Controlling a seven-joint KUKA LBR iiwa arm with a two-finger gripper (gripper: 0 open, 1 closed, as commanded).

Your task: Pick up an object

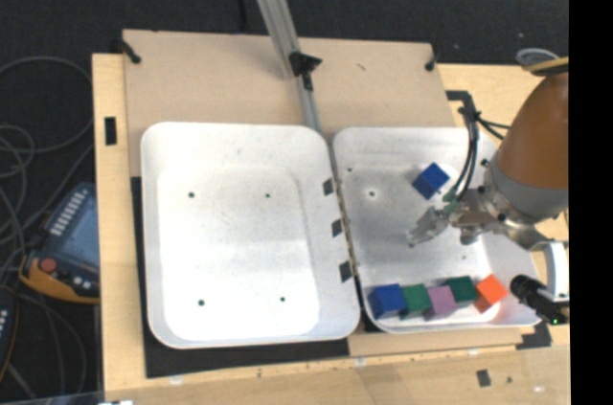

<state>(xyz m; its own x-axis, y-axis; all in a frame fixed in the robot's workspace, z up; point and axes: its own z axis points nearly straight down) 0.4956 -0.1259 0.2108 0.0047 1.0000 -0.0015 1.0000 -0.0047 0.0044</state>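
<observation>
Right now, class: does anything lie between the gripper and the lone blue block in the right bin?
Nothing visible does. The gripper hangs just below and left of the blue block, with bare right bin floor between them.

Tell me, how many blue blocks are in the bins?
2. One blue block lies tilted near the upper middle of the right bin, beside the gripper. The other blue block sits at the left end of the row along the bin's front edge. More could hide under the arm.

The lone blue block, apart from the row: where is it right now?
In the camera view, the lone blue block lies in the upper middle of the right bin, just up and left of the gripper, well above the row of blocks along the bin's lower edge.
</observation>
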